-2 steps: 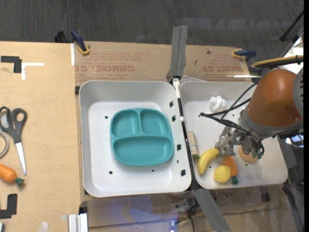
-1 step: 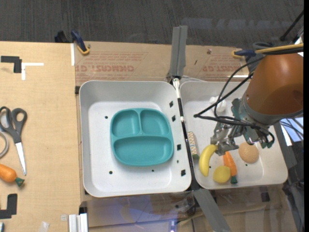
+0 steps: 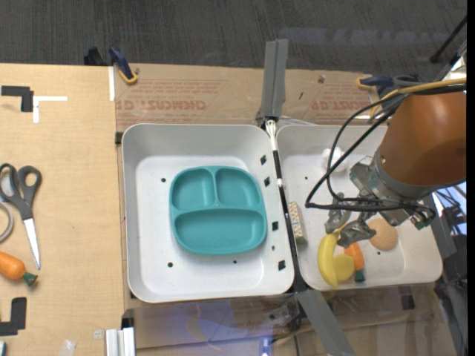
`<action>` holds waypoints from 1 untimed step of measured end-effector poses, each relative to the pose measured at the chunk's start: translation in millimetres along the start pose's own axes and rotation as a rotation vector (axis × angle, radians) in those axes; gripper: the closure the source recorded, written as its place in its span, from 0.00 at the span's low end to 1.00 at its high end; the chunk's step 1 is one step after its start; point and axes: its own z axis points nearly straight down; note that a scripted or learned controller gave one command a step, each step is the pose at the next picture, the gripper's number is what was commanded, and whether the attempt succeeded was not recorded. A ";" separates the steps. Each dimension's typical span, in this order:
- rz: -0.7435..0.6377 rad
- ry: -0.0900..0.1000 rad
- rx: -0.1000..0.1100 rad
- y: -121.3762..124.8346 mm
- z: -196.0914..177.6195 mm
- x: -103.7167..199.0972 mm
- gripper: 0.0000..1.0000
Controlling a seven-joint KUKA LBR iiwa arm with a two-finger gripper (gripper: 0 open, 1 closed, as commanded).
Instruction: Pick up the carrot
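The jaws hang over the carrot [image 3: 356,256] in the right bin [image 3: 423,273]; their state I cannot tell. A banana [image 3: 329,259] lies at the carrot's nine o'clock.

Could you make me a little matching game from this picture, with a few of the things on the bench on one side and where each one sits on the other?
Things:
1. teal divided plate
2. banana
3. scissors
4. carrot

Places:
A. on the wooden bench, outside the bins, far left
B. in the right bin, just right of the banana, under the arm's wrist
C. in the middle of the left bin
D. in the right bin, near its front left corner

Pairs: 1-C, 2-D, 3-A, 4-B
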 end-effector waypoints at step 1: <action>-0.292 -0.002 0.000 -17.9 -0.1 -28.5 1.00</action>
